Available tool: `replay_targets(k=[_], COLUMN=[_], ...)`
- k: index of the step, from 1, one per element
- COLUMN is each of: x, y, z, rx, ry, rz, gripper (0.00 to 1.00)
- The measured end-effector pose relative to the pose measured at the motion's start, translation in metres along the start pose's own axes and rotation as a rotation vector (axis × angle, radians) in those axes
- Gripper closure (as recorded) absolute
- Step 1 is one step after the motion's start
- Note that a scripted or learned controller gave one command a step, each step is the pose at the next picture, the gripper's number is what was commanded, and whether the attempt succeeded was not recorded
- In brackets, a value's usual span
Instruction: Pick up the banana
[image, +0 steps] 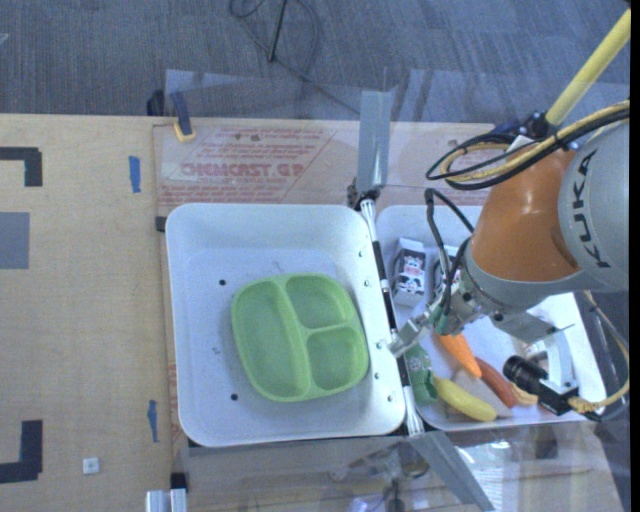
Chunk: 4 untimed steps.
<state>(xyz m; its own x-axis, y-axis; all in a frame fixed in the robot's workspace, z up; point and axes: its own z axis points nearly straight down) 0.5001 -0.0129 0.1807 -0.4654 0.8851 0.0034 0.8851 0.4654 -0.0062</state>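
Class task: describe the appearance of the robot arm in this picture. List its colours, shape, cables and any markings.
The arm is thick and rounded, with a grey casing and a broad orange band above the wrist. Black "KUKA" lettering runs along the grey part. Black and yellow cables loop over its top, and a yellow hose runs off toward the upper right. Below the band sits a small metallic claw assembly.

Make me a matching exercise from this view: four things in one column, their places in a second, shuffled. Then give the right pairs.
Things:
1. green divided plate
2. banana
3. carrot
4. small black-and-white pack

Places:
A. right bin, far end
B. left bin, middle
C. right bin, near edge
D. right bin, just below the arm's wrist

Pairs: 1-B, 2-C, 3-D, 4-A
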Motion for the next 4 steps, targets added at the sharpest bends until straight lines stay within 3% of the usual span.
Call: replay_targets(k=[1,2,3,4], x=[-0.028,0.011,0.012,0.012], y=[-0.002,0.011,0.013,0.013], z=[0.000,-0.228,-0.238,-0.238], rx=[0.000,-0.008,-0.010,-0.010], ry=[-0.002,-0.005,-0.007,-0.007], rz=[0.296,0.131,0.125,0.125], gripper=[0.00,0.00,1.00,0.00])
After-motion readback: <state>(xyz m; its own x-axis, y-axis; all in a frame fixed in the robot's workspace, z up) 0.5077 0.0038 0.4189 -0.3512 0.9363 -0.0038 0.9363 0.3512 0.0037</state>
